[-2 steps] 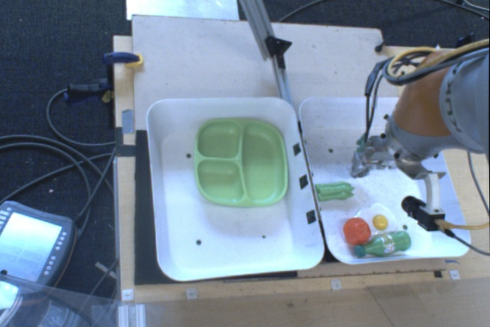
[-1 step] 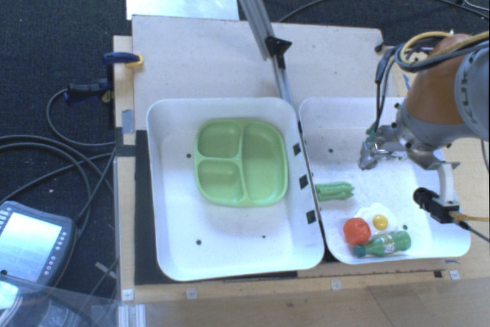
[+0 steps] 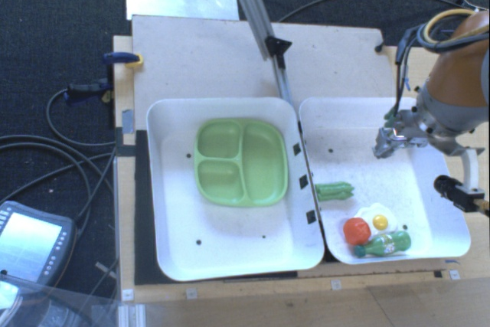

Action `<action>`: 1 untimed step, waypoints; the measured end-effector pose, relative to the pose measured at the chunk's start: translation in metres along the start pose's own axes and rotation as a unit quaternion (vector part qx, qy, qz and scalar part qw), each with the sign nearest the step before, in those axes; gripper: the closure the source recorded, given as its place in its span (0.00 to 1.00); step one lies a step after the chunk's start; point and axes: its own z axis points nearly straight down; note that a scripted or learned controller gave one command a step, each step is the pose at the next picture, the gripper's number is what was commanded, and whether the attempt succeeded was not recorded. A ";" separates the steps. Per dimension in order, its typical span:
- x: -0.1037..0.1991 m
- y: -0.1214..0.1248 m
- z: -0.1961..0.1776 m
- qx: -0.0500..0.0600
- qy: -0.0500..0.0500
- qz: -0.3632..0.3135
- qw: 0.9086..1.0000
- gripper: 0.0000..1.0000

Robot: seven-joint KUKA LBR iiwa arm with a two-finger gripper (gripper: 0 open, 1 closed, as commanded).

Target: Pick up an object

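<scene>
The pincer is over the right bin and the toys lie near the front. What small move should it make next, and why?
Probably move the pincer toward the bin's front, above the fried egg toy, before going down. It now hangs over bare floor of the right bin, with the egg, the red tomato, the green bottle and the green bean pod all nearer the front edge.

Grey arm (image 3: 459,80) reaches in from right, orange band above wrist; jaws' state unclear.
</scene>
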 end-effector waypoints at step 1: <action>-0.010 0.004 -0.051 0.000 0.000 -0.001 1.000 1.00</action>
